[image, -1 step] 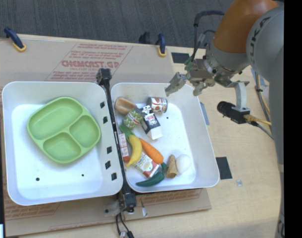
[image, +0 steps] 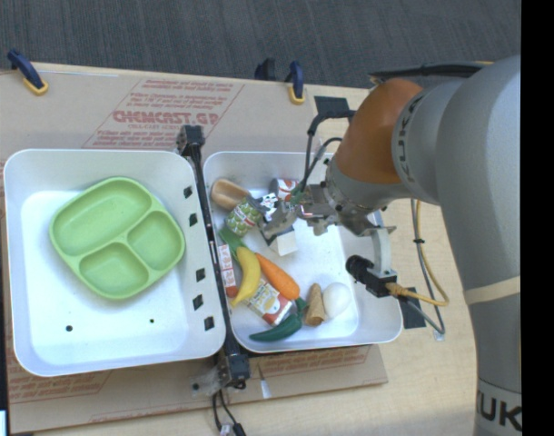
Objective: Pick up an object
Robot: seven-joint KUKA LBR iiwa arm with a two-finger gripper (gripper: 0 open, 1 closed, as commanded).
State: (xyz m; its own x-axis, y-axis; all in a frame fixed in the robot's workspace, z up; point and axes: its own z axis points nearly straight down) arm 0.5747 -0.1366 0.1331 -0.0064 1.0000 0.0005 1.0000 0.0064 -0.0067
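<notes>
The grey arm (image: 459, 153) with its orange band (image: 377, 139) reaches in from the right and bends down over the right bin (image: 386, 321). Its gripper (image: 291, 214) sits low in the upper middle of that bin, among the clutter; whether it is wide, narrow or holding anything cannot be told, since the wrist and the objects crowd that spot.

Just under the gripper lies a small pale block (image: 284, 241), touching or nearly touching it. To the left of the gripper is a green-and-white packet (image: 243, 216), and above that a brown bread roll (image: 227, 192) near the bin's upper left corner. Lower down, a banana (image: 247, 275) lies along the left wall, with a carrot (image: 279, 277) slanting just beside it. Below the carrot is a red-and-white carton (image: 272, 305), and a green pepper (image: 279, 330) rests along the bin's bottom edge. An ice cream cone (image: 313, 305) and a white egg (image: 337, 298) lie together at the lower right, touching.

The left bin (image: 41, 343) holds a light green divided plate (image: 118, 237) with three compartments, lying flat toward its upper half. Both bins rest on brown cardboard (image: 168, 112) printed with red lettering, clipped to the bench with blue clamps (image: 295, 82)
</notes>
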